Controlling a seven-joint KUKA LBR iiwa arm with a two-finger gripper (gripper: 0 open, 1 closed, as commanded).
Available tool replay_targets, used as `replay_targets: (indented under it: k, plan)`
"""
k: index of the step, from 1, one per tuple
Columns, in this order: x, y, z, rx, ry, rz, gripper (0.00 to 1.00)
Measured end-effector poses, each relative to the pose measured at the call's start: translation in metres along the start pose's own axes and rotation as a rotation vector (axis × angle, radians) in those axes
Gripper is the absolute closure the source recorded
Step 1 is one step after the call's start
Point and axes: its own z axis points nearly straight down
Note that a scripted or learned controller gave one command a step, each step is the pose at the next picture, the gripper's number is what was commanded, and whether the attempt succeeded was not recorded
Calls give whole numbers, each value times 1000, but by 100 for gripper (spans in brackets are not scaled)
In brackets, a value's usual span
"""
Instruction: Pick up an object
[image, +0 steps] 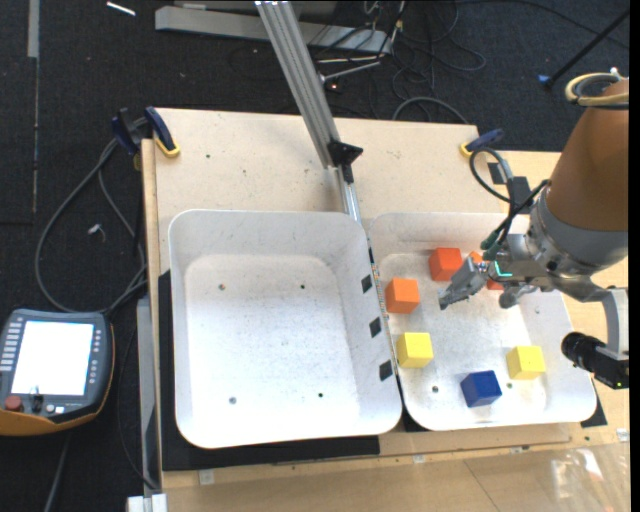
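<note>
My gripper (462, 290) hangs right of centre in the frame, over the right bin (560, 415), its dark fingers pointing toward the lower left. Whether they are apart or together I cannot tell at this size; nothing shows between them.

Blocks in the right bin: a red-orange cube (445, 263) just above and left of my fingertips, very near them. An orange cube (403, 294) further left, close to the bin's left wall. A yellow cube (415, 348) below that one. A blue cube (481, 387) low in the bin, near the front rim. A second yellow cube (526, 361) to the right of the blue one. A small patch of red peeks out beside my wrist, too hidden to name.

The left bin (190, 330) fills the middle of the frame. A handheld control pad (52, 370) lies at the far left edge, off the bench.
</note>
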Motion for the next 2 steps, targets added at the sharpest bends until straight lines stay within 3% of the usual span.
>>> replay_targets:
  k: [1, 2]
  plan:
    - [-31, 0, -121, -10, -2, 1, 0]
    - [33, 0, -62, 5, 2, -7, 0]
